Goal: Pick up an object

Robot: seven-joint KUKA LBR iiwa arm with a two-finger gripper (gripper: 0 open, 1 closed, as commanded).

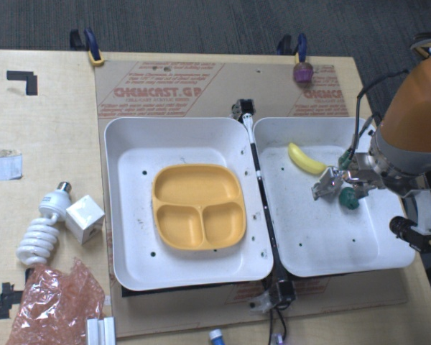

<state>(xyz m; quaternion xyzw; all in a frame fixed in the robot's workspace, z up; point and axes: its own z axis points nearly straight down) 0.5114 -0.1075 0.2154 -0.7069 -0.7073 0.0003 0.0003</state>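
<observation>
A yellow banana point(305, 159) lies in the right bin point(323, 257), toward its far side. A small teal object point(350, 199) rests on the bin floor at the right. My gripper point(329, 185) hangs low over the right bin, just below the banana and immediately left of the teal object. The gripper's body partly covers the teal object, and I cannot make out whether anything is held.
The left bin point(129, 250) holds a yellow divided tray point(199, 207). A light bulb point(43, 230), a white cube point(85, 218) and a crumpled red wrapper point(57, 304) lie on the bench to the left. A purple object point(303, 72) sits beyond the bins.
</observation>
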